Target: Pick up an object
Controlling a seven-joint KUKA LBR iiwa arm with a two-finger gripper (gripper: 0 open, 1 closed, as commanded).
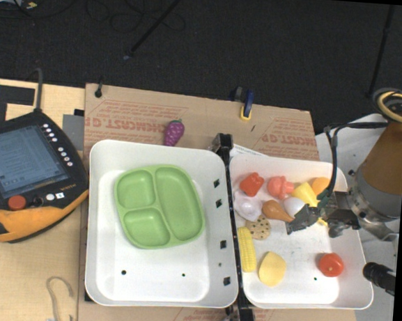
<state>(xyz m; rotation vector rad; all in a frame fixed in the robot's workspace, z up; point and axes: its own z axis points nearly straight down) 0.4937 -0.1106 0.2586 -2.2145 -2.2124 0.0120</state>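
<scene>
Cardboard-topped worktop, two white bins [108, 183]; hand [306, 219] hovers low by the right bin's far edge, grip state hard to tell. Chicken drumstick [275, 211] lies just beside it: light, stiff, likely slick plastic, best pinched across its narrow shank.

Floor: dark carpet [197, 44] at twelve o'clock, cables [147, 19] lying across it.
Bench top: brown cardboard sheet [205, 118], printed lettering.
Nine o'clock: teach pendant [25, 172], screen lit.
</scene>
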